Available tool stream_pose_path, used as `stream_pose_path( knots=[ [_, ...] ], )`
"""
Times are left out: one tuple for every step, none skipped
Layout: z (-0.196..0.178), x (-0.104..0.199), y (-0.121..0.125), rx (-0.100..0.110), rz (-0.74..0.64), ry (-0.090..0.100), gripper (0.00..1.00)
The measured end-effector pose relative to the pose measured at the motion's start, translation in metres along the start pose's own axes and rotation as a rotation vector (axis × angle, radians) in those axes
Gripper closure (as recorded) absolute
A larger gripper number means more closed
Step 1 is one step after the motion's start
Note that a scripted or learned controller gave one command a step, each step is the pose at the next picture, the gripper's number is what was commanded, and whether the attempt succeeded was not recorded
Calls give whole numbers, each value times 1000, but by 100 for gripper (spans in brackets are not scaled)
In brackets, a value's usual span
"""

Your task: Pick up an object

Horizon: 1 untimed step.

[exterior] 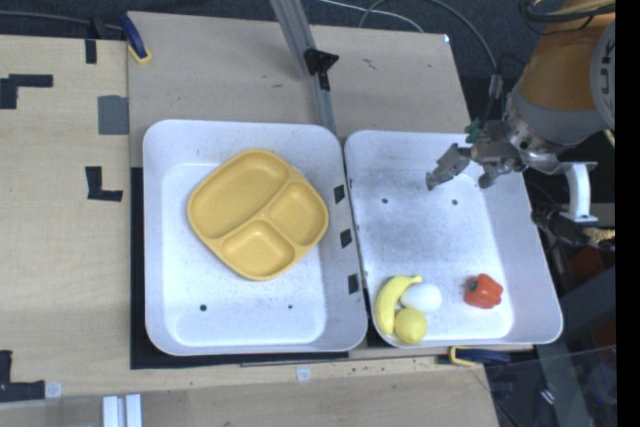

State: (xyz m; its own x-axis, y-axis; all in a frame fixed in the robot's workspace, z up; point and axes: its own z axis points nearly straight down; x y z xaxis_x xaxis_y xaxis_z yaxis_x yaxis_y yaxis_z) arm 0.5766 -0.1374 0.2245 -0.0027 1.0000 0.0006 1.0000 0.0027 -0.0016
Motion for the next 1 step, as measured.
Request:
stream_pose_path(
  knots=[
    [0, 0, 0, 0, 0, 0, 0]
  ],
)
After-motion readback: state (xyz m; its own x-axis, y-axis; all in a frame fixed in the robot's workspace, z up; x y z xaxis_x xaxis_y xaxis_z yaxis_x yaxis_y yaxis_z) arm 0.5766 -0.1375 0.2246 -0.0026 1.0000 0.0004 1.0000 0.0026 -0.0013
